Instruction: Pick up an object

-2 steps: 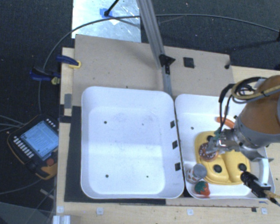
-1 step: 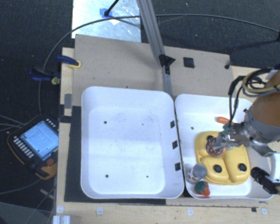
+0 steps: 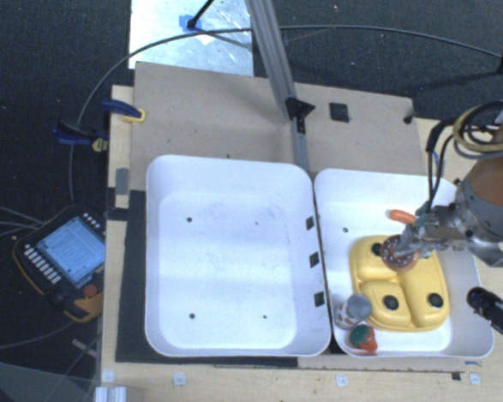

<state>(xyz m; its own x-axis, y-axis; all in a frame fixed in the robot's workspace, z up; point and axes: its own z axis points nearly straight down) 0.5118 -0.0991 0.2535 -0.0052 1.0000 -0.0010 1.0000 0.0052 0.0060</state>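
The right bin (image 3: 474, 340) holds a big yellow plastic object (image 3: 404, 292) with black spots on its top. A small orange piece (image 3: 399, 216) lies behind it. At the bin's front left sit a small grey-topped can (image 3: 357, 307) and a red and green item (image 3: 363, 337). My gripper (image 3: 400, 250) reaches in from the right and hangs low over the back of the yellow object, at or just above its top surface. A dark round part shows at the gripper's tip.
The left bin (image 3: 159, 232) stands beside the right one, parted by a shared rim with black clips (image 3: 314, 259). A grey pole (image 3: 278, 64) slants over the bench behind the bins. A teach pendant (image 3: 63, 256) lies off the bench at the left.
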